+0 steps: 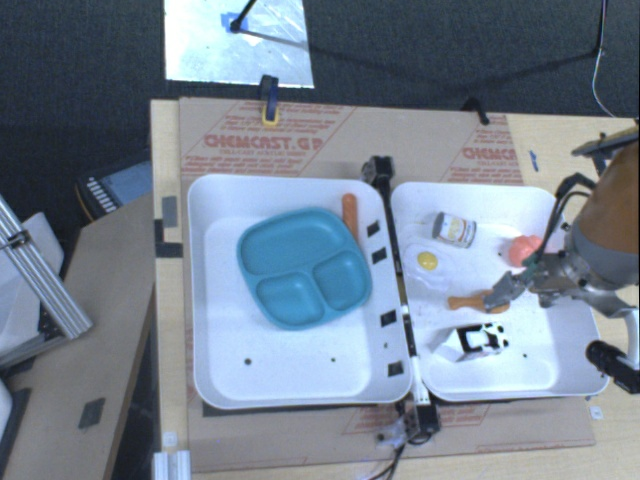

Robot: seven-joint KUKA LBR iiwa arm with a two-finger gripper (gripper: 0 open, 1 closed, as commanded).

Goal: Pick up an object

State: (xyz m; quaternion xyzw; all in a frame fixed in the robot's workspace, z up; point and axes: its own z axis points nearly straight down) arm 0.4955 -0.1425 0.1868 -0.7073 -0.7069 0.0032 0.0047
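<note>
My gripper (500,296) hangs low over the right bin (540,373), reaching in from the right. Its tip is at the right end of a small orange-brown stick-like object (465,303) lying on the bin floor. Just below lies a black-and-white toy (480,341). A small jar with a yellow label (454,230) lies at the bin's back, a yellow disc (427,261) sits in front of it, and a pink-orange ball (524,249) rests at the back right, partly behind the arm.
The left bin (230,368) holds a blue divided plate (303,266) and an orange carrot-like stick (350,215) at its back right. A black divider (390,268) runs between the bins. The arm's body (610,233) covers the right bin's far right edge.
</note>
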